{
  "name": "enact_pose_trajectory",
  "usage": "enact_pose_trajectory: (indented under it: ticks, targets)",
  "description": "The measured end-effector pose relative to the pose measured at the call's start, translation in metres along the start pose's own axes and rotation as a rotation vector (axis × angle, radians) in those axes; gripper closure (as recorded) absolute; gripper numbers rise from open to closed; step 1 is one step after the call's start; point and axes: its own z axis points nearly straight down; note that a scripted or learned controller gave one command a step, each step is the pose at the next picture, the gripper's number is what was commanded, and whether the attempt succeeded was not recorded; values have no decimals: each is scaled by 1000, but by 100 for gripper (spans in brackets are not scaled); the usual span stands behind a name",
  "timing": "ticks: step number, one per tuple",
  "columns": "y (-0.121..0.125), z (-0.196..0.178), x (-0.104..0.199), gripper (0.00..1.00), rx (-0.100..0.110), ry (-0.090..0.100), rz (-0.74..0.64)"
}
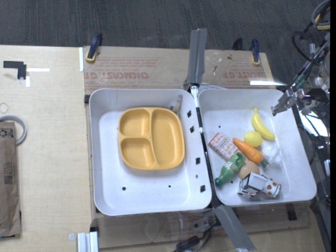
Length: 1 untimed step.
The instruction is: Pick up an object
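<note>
The right bin (226, 114) holds several objects. A yellow banana (261, 125) lies at its far right, with a lemon (252, 138) just below it. An orange carrot (248, 149) lies slantwise in the middle, beside a pink box (223, 145). Nearer the front are a green bottle (230, 169) and a white and grey carton (258, 186) on its side. My gripper (280, 106) hangs over the bin's far right corner, up and to the right of the banana and apart from it. Nothing shows in its grasp.
The left bin (105, 156) bears a yellow divided plate (151, 138). A grey divider post (197, 56) rises between the bins at the back. A clear plastic piece (270, 152) lies right of the carrot. Cables and arm parts (315, 62) crowd the right edge.
</note>
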Motion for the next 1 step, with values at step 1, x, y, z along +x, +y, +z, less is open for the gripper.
enact_pose_trajectory:
  ticks: [1]
  targets:
    - [-14, 171, 21, 0, -1, 1, 9]
